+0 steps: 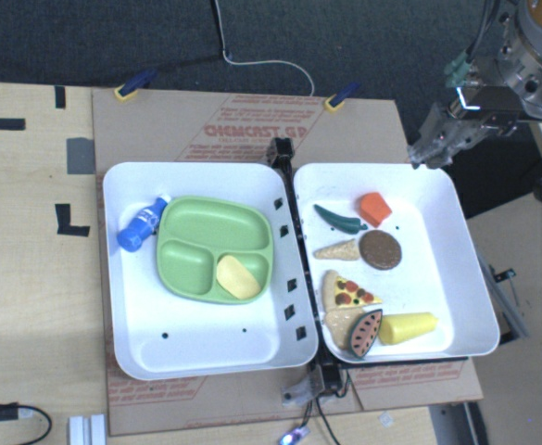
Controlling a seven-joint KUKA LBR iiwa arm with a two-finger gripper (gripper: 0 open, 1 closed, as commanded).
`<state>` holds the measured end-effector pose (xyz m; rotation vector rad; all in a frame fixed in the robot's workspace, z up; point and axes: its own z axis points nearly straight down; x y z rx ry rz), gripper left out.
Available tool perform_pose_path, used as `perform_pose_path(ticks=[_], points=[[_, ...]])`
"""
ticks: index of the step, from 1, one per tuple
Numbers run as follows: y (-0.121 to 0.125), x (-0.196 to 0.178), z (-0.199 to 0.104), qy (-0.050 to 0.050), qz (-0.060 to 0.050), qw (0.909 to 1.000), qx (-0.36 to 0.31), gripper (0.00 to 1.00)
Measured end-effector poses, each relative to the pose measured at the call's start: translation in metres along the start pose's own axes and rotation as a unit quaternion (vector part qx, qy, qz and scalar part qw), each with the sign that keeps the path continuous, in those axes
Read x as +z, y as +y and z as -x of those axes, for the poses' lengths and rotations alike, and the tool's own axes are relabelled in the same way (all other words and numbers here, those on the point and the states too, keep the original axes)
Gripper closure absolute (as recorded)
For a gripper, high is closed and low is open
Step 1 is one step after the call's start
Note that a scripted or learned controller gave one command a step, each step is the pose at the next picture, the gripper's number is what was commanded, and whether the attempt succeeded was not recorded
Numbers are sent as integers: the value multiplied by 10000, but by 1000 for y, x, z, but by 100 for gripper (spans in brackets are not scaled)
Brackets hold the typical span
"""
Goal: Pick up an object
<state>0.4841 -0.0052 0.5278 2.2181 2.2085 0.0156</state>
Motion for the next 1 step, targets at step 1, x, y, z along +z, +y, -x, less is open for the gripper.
perform_pose_path(ticks=[1], points=[[-5,168,-38,-3,-163,9999,-36,100]])
